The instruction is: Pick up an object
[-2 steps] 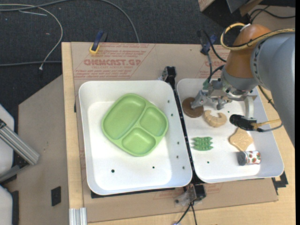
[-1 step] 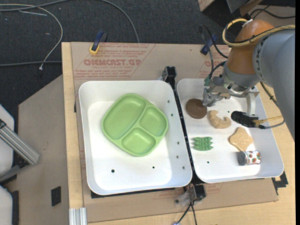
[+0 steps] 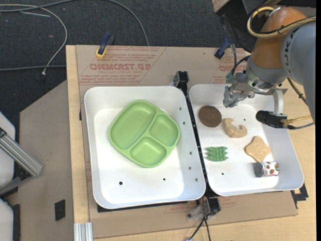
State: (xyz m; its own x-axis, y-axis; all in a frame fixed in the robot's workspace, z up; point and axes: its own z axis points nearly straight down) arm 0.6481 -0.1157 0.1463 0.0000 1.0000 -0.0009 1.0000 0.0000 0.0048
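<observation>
Gripper point(image 3: 233, 98) hangs over the back part of the right bin point(image 3: 235, 177), and from my seat I cannot tell whether it is released or clenched; I see nothing held in it.

Closest candidate for the pick is the brown disc point(image 3: 209, 116), just in front of the tool and slightly toward the divider. It lies flat and low, so I judge a descent could skid off its top or pinch only air. A pale curved piece point(image 3: 234, 128) sits just beyond it, directly in front of the tool. The two are near enough that a misaimed close might nudge one into the other, or catch both badly.

Farther from the tool in the same bin are a tan bread-like slice point(image 3: 258, 148), a green bumpy item point(image 3: 216, 153) and, farthest out, a small grey and white thing with red spots point(image 3: 266, 169).

Across the divider, well away from the tool, the left bin point(image 3: 105, 177) holds a green divided plate point(image 3: 144, 133), probably too broad and shallow to grip except by its rim.
</observation>
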